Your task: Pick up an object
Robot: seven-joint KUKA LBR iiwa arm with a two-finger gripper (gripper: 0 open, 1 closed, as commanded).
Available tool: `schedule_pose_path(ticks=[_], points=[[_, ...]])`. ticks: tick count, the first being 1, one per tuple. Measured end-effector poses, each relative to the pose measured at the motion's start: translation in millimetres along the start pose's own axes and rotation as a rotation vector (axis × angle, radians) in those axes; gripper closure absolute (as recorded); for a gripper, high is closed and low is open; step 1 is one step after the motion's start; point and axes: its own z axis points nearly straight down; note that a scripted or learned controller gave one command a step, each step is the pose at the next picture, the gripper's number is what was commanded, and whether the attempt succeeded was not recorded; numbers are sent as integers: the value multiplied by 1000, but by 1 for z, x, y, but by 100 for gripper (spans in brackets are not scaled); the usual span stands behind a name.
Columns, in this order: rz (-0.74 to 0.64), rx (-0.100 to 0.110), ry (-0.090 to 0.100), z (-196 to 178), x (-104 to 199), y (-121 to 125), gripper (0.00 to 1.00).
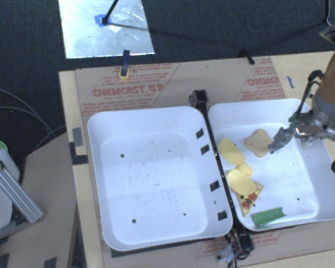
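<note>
Dark carpet surrounds the desk (167,76), where the right bin (325,196) holds a tan slice (257,142), yellow pieces (231,152) and a green strip (267,215). Whether the fingers (276,143) beside the slice are open, I cannot tell. It looks light, thin; grip its edges.

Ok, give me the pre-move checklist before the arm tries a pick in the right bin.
1. Gripper positioned over a target: ok, its tip sits at the right edge of the tan piece.
2. Anything between the fingers: cannot tell, the tip is too small and dark.
3. Target free of neighbours: ok, the tan piece lies apart from the yellow pieces.
4. Other objects inside the right bin: ok, the yellow pieces, a red-spotted item and the green piece lie along its left and front side.
5. Bin wall clearance: ok, the tan piece lies away from the walls.
</note>
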Motion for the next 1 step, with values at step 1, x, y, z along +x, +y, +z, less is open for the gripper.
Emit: schedule_pose_path(ticks=[1], points=[[-8, 3, 4, 45, 68, 19, 0]])
